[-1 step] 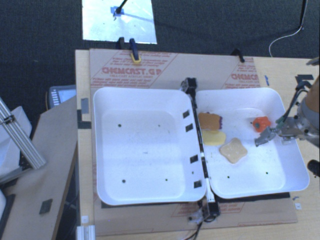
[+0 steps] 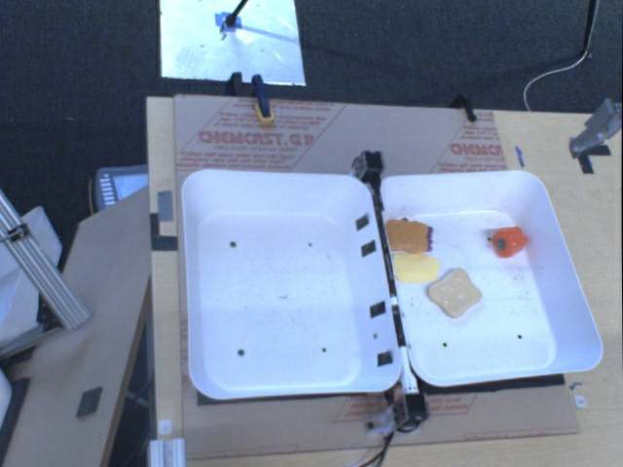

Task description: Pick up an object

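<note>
While the grey gripper is held at the bench edge, its state impossible to tell, a small orange-red rounded object is seen nearest it, below-left, in the right white plastic bin, well apart.

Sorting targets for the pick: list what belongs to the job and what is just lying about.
Job:
orange block
yellow piece
tan piece
red-orange piece
right bin

Lying about:
left bin
yellow clamp
metal sheet
</note>
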`<state>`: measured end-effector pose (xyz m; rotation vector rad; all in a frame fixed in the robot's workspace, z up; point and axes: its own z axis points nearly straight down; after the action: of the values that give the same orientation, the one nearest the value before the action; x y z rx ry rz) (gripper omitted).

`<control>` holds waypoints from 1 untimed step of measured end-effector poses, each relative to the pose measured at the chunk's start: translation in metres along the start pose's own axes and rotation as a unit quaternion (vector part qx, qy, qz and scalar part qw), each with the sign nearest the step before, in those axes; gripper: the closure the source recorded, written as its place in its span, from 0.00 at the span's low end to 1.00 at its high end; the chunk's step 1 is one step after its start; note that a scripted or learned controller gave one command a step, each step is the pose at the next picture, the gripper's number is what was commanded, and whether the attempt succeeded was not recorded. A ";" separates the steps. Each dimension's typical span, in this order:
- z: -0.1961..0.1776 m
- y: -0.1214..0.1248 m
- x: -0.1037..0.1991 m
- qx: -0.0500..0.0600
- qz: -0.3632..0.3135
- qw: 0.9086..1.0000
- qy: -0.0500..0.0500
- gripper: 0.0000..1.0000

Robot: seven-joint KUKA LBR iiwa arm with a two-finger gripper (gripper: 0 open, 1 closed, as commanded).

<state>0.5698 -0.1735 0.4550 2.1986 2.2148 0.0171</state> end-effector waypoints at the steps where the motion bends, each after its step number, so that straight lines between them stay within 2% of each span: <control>1: -0.002 -0.001 0.000 0.007 -0.001 1.000 0.002 1.00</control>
<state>0.5686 -0.1737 0.4568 2.2045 2.2262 0.0054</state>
